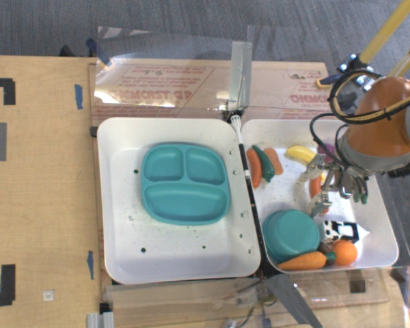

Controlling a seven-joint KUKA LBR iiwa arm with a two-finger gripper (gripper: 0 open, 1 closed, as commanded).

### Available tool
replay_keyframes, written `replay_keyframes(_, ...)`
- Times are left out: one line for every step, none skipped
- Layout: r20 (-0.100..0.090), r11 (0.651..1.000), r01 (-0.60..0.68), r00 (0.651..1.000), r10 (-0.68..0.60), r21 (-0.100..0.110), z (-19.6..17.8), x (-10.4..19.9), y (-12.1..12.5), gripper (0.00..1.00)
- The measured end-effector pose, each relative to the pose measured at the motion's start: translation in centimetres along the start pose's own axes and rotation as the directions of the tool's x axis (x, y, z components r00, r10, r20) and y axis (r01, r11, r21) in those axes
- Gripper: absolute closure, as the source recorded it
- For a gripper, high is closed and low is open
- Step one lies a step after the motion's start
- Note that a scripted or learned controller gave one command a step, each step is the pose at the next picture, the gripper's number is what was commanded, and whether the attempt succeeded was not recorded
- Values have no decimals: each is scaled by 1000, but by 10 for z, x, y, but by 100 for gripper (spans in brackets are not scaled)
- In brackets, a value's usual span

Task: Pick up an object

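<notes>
The right bin (385, 228) holds several toy foods. A yellow banana (301, 154) lies near its back, with two orange and green carrot-like pieces (254, 167) (272, 161) to its left by the divider. A teal bowl (292, 234) sits upside down at the front, with an orange carrot (302, 261) in front of it and an orange fruit (344, 252) to its right. A black and white toy (340, 231) lies behind the fruit. My gripper (331, 191) hangs low over the middle of this bin, just right of a small orange piece (316, 185) and behind the bowl.
The left bin (116, 203) holds a teal divided plate (186, 183). A raised divider (244, 176) separates the bins. The arm's grey and orange wrist (379, 125) with looping cables covers the right bin's back right corner. Wooden bench lies to the left.
</notes>
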State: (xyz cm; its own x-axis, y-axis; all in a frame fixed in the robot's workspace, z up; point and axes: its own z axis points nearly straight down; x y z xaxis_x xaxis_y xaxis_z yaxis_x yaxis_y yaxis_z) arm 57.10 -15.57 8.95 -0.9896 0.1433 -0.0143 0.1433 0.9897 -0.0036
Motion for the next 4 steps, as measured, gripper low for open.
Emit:
replay_keyframes(3,998,-55,998,55,-1,-1,18,-15,0)
replay_keyframes(0,996,-89,996,89,-1,-1,41,-9,0)
replay_keyframes(-2,1000,-2,1000,1,-3,1,5,-37,0)
replay_keyframes(0,996,-87,996,87,1,0,25,-12,0)
